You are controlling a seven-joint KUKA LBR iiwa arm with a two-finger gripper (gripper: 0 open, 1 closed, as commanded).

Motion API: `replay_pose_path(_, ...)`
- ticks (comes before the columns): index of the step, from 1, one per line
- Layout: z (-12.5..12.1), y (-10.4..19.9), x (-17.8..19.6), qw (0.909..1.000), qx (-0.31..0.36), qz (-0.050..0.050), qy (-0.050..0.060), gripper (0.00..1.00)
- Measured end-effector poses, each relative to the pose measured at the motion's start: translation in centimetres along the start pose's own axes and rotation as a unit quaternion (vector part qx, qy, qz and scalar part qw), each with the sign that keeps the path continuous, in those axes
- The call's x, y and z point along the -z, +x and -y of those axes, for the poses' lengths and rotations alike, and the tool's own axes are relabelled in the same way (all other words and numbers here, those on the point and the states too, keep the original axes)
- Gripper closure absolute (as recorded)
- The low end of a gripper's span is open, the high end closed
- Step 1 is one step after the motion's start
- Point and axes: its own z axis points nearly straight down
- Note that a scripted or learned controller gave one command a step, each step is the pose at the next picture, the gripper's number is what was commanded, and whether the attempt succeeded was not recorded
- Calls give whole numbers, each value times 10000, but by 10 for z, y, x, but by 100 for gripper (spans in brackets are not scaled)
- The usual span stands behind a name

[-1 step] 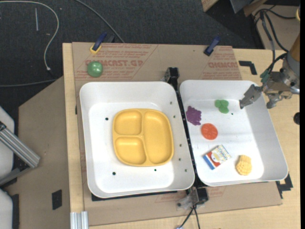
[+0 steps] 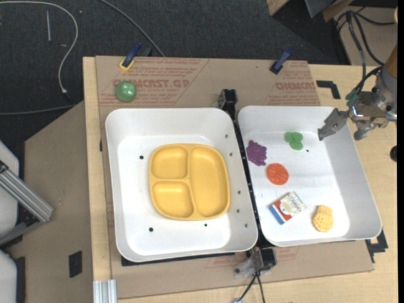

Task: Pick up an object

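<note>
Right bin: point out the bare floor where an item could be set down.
In the right bin, floor is bare right of the orange piece, between the green piece and yellow piece. Crowded: the left side, with the purple piece and small carton.

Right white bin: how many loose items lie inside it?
5: green lump far side, purple cluster left, red-orange round piece centre, small printed packet and yellow ridged piece near edge.
</note>
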Motion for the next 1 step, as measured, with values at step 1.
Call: replay_pose_path(1, -3, -2, -42, 10000, -1, -5, 15, 0)
